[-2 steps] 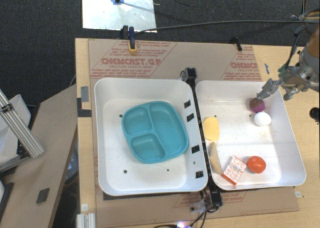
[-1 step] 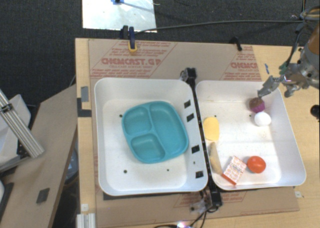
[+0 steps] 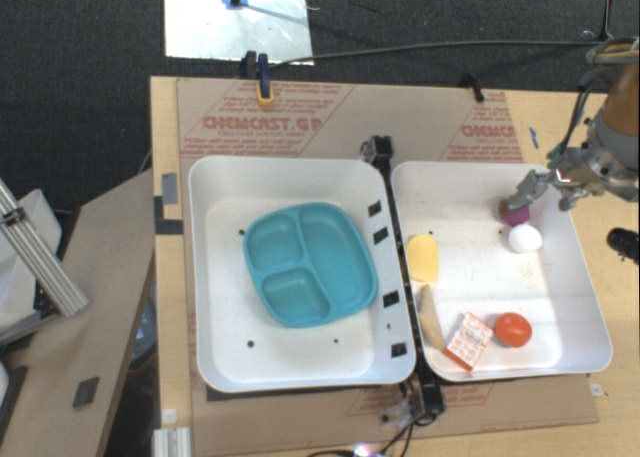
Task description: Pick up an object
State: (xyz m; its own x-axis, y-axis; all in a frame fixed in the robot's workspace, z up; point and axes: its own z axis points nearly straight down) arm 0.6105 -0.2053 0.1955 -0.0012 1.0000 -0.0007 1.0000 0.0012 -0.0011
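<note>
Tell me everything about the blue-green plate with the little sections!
The teal plastic divided tray lies flat in the left shallow white bin, near its middle and turned at a slant. It has rounded corners, a raised rim and three compartments: two side by side at the far end and one wider at the near end. It looks smooth and matte, and nothing sits in its compartments. It rests on the bin's floor, apart from the walls, and nothing else touches it.
</note>
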